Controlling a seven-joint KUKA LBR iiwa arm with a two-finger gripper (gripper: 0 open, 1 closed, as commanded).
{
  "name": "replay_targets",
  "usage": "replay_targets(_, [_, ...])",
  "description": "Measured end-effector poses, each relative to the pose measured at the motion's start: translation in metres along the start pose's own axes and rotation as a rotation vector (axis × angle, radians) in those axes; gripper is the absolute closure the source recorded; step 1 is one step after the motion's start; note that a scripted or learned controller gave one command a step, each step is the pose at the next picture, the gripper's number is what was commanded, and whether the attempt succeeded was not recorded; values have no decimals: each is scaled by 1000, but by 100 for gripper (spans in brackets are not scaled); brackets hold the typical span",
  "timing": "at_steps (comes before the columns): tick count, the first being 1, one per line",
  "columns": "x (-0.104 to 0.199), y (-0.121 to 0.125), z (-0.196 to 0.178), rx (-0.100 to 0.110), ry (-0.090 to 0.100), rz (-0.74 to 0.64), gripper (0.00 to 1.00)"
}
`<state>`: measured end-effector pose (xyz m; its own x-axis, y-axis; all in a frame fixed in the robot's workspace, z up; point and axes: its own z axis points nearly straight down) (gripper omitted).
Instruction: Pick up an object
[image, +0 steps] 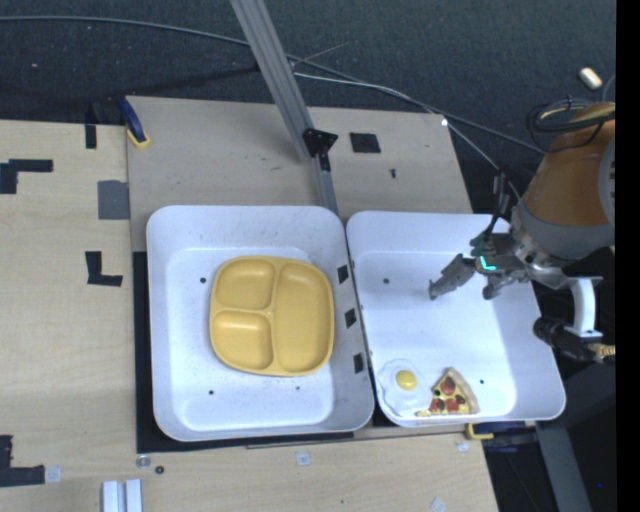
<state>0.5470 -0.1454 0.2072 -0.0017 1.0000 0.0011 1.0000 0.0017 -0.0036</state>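
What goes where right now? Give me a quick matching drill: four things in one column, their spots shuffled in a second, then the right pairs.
Things:
1. yellow divided plate
2. fried egg toy
3. pizza slice toy
4. gripper

Places:
A. near edge of the right bin, beside the egg on its right
B. middle of the left bin
C. above the floor of the right bin, upper part
D. near left corner of the right bin

Pairs: 1-B, 2-D, 3-A, 4-C

Divided plate (271, 315) in left bin (165, 300); egg (404, 379) and probably pizza slice (453, 393) in right bin (520, 330).
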Motion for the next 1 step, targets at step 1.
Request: replay_targets(1, [0, 0, -1, -2, -1, 0, 0])
